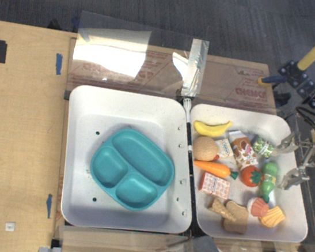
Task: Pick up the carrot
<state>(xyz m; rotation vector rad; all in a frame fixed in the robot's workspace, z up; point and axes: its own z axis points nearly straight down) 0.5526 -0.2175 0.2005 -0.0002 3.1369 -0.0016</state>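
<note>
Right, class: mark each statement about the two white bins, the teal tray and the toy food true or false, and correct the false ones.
1. The orange toy carrot lies in the right white bin. True.
2. The teal divided plastic tray shares that bin. False: it sits in the left white bin.
3. The yellow toy banana lies farther back than the carrot. True.
4. The carrot lies on the tray. False: it lies on the bin floor.

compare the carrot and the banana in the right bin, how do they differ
The carrot is orange with a green tip; the banana is plain yellow. The carrot is straight and tapered; the banana curves. The carrot lies nearer the bin's middle, the banana by the far rim. Both lie flat near the right bin's left side.
</note>
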